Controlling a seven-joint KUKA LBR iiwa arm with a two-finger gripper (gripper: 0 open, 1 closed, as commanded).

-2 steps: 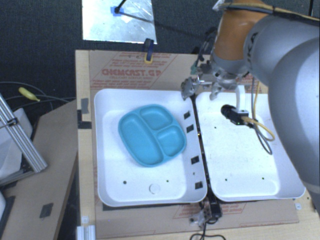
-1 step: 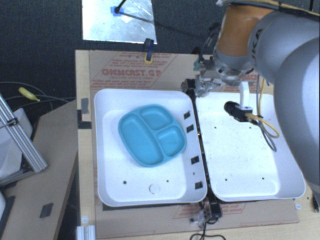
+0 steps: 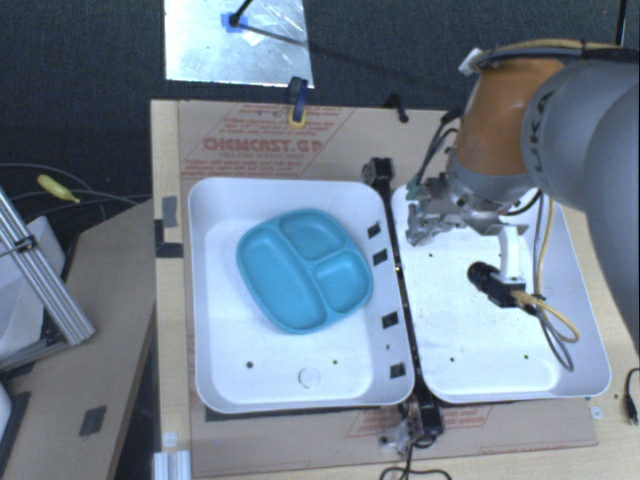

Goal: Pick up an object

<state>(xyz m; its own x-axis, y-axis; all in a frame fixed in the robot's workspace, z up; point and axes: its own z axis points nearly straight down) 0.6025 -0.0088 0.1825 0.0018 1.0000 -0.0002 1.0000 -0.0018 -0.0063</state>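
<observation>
A blue divided plate lies flat in the middle of the left bin, with three compartments facing up. My gripper hangs over the far left corner of the right bin, close to the wall between the two bins. It is well to the right of the plate and apart from it. Nothing shows between its tips. The grey arm with its orange band covers the bin's far right part.
A black part with a yellow cable hangs from the wrist over the right bin's middle. A small pale disc sits near the left bin's front wall. Black clips line the divider between the bins.
</observation>
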